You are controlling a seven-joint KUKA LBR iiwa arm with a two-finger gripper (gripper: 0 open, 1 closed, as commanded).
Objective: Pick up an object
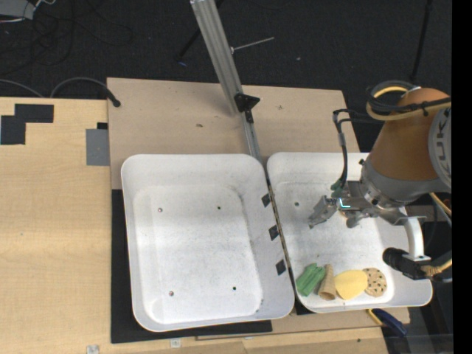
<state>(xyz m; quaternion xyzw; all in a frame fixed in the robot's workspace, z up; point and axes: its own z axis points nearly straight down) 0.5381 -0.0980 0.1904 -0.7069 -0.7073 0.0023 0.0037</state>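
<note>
right bin holding green toy, yellow piece, cookie

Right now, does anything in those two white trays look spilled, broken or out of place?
Nothing stands out. The green toy, yellow piece and cookie lie bunched at the right bin's near edge, and the gripper hangs above them.

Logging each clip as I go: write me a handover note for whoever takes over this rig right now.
Claw: over the middle of the right bin, nothing seen between its fingers.
Things: a green piece, a tan cone-like piece, a yellow piece and a cookie lie clustered at the right bin's near edge, apart from the claw.
Left bin: beside it, across the divider.
Done: nothing lifted yet.
Left: move to the cluster, close on one piece, raise it.
</note>
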